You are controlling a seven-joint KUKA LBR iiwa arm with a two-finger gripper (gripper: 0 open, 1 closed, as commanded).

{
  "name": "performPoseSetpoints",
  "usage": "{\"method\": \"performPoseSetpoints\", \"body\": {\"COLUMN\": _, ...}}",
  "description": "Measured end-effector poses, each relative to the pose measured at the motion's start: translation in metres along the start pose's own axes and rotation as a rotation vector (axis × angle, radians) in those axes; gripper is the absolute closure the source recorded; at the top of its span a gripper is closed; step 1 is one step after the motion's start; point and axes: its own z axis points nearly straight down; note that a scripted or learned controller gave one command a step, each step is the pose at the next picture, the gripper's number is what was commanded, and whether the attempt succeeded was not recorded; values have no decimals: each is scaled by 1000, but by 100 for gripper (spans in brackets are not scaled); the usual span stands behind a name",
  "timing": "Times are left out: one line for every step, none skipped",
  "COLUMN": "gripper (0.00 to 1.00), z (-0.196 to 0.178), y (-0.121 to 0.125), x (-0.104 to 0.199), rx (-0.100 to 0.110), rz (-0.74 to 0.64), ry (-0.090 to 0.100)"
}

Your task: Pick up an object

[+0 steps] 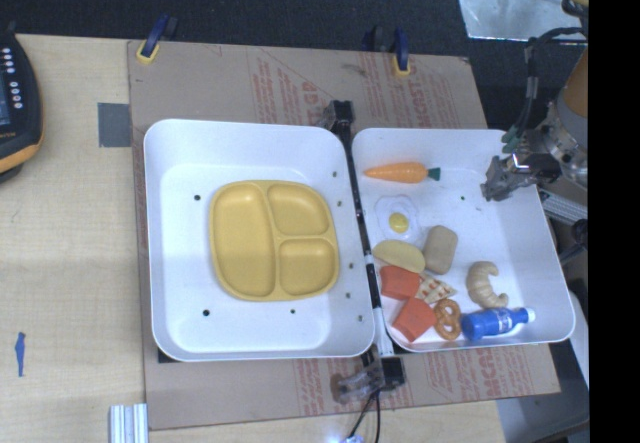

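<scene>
Down at the front edge, a blue bottle (494,322) is lying. Open white floor is showing under the gripper (499,178), which is spread, pinching nothing.

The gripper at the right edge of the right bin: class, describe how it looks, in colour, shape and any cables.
The gripper is a small, dark grey metal part with short blocky fingers. Behind it sits a lighter grey wrist block with a small green spot. Thin black cables loop above it. A strip of orange shows at the view's right edge.
</scene>
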Motion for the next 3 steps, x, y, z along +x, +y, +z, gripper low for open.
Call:
{"method": "performPoseSetpoints", "body": {"gripper": 0, "z": 155, "y": -45, "x": -71, "rx": 2, "rz": 8, "ry": -3}}
{"method": "performPoseSetpoints", "body": {"gripper": 0, "z": 88, "y": 36, "x": 16, "rx": -12, "rz": -9, "ry": 1}}
{"method": "performPoseSetpoints", "body": {"gripper": 0, "z": 79, "y": -81, "x": -51, "rx": 5, "rz": 11, "ry": -2}}
